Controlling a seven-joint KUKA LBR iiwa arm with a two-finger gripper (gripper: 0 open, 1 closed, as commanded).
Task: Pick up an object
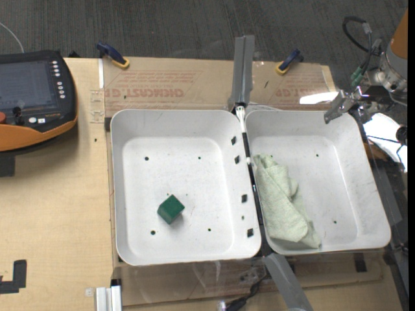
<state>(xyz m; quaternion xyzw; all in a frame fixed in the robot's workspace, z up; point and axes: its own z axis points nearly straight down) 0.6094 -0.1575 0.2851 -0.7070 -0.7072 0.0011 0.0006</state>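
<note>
Tool (347, 102) sits at the far right corner of the right bin (363, 173), above the rim, well apart from everything inside the bins. Can't tell its state: it's small and partly lost against the cables and bright glare around it. Nothing visible in its grip. Arm (399, 50) enters from the right edge, orange band just showing at the top right corner.

Left bin (130, 141): one green block (171, 208), lying on the floor toward the near side, slightly left of centre, turned at an angle to the bin walls. It touches no wall.

Right bin: pale green cloth (284, 199), crumpled, lying along the left wall from mid-bin down to the near left corner. It's long and narrow, bunched thicker at the near end.

Bins sit side by side, touching along a shared middle edge with black clips on it. A grey bar (243, 70) runs away from the join at the far side.

Bench (52, 225) is cardboard-coloured. Two clamps with orange-and-blue handles on the far edge, one left (113, 55), one right (289, 61). Teach pendant (32, 99) with dark screen and orange trim rests on the left of the bench, well apart from the bins.
</note>
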